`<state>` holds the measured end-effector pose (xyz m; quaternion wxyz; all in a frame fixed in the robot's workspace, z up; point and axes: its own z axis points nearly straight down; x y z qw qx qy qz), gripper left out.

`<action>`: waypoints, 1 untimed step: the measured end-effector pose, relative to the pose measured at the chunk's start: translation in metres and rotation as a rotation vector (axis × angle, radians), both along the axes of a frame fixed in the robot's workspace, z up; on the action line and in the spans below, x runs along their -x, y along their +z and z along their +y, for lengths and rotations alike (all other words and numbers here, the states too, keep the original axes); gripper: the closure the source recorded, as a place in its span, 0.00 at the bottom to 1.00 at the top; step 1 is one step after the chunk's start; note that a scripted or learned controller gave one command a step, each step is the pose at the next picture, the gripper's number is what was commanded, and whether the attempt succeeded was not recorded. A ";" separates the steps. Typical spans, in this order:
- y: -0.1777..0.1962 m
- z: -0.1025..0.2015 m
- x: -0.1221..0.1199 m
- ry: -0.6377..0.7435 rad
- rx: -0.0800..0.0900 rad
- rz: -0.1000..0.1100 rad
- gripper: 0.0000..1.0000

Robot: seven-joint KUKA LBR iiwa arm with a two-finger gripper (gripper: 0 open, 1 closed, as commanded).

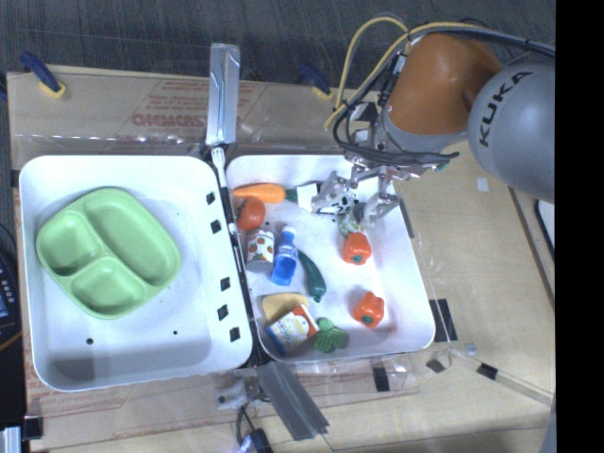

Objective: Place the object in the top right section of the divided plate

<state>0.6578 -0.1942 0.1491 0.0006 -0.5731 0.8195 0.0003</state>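
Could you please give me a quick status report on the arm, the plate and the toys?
Gripper low over right bin, just above an orange pepper. Green divided plate sits in left bin. Toy clutter around the pepper.

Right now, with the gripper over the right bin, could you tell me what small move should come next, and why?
Probably a short descent. The gripper hovers just above the upper orange toy pepper in the right white bin, with nothing visibly held, and the green divided plate in the left bin has nothing in its sections.
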 end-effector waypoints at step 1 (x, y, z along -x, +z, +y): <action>0.051 0.020 0.000 0.266 0.001 -0.004 0.00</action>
